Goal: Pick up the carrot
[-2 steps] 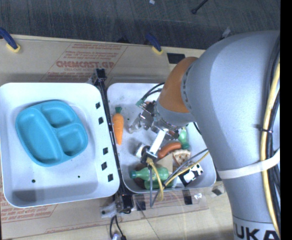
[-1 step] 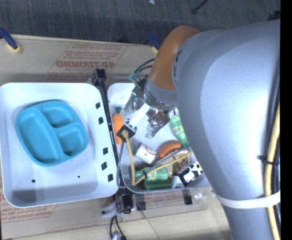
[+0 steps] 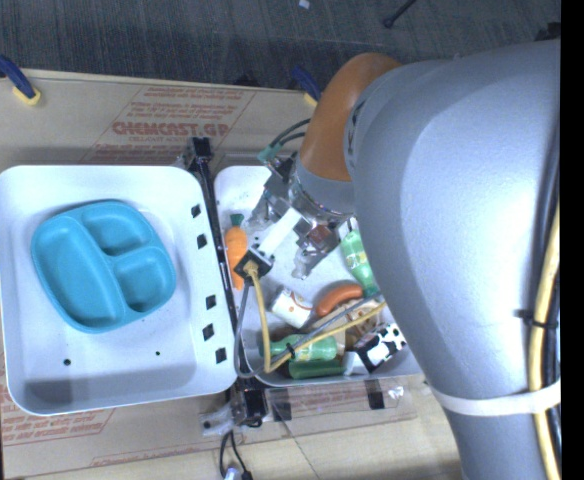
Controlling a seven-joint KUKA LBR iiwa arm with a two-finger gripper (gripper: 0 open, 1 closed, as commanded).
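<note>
Carrot [image 3: 235,245] — we see it orange and upright-ish against the left wall of the right bin [image 3: 234,183], beside the divider between the bins. Starting at the bench's left edge, we find the left bin [image 3: 92,388] holding a blue sectioned tray [image 3: 102,264]. Moving right past the carrot, the pincer [image 3: 284,250] hangs over the right bin just beside the carrot; we cannot tell how its fingers stand. Below it lie a white cup [image 3: 292,308], a green bottle [image 3: 315,368] and a black-and-white toy [image 3: 383,347] — near the bench's front edge.
</note>
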